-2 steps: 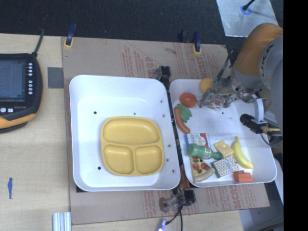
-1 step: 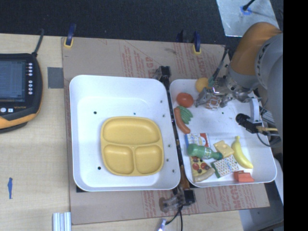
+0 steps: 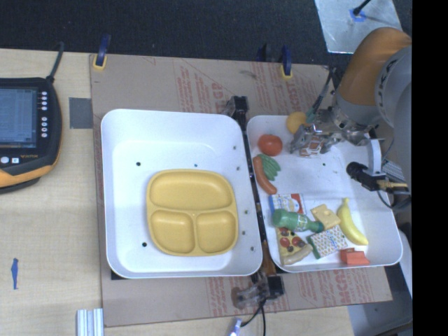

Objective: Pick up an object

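Camera view: gripper (image 3: 313, 141) sits low over back of right bin (image 3: 378, 261), can't tell its state. Tomato (image 3: 270, 144) & lemon (image 3: 295, 122) just beside it. Carrot (image 3: 264, 173), banana (image 3: 352, 222), green bottle (image 3: 292, 220) nearer front. Left bin (image 3: 119, 187) has yellow tray (image 3: 192, 211).

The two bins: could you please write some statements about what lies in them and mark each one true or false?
1. The yellow tray lies in the left bin. True.
2. The banana lies in the left bin. False: it is in the right bin.
3. The tomato lies near the right bin's far left corner. True.
4. The gripper hangs over the tray. False: it is over the right bin.
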Robot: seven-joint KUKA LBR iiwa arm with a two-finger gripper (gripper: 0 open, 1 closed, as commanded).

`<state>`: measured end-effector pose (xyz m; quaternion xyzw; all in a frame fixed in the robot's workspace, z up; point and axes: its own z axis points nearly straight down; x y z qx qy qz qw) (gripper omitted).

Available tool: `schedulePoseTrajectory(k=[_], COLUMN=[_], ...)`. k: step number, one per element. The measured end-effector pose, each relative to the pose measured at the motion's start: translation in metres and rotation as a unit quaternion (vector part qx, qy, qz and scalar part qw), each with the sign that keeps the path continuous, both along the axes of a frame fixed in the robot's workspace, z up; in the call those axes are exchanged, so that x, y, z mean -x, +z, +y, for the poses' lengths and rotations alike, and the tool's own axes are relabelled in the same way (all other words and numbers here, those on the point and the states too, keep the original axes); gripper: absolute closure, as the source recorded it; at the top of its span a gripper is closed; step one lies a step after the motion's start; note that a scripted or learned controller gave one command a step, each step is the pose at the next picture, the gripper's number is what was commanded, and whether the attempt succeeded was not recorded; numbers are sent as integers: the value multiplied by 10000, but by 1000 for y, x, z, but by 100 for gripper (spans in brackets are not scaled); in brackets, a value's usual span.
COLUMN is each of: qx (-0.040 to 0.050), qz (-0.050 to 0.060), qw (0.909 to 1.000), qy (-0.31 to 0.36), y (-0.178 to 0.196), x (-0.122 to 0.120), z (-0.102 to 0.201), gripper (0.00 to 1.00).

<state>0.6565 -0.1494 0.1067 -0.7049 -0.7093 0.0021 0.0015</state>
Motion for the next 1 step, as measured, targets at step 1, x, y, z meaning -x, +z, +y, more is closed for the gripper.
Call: schedulePoseTrajectory(k=[1], qx=[-16], qz=[-23], qw=[10000], qy=[-4], y=[86], x=[-1], z=[110], gripper=[100])
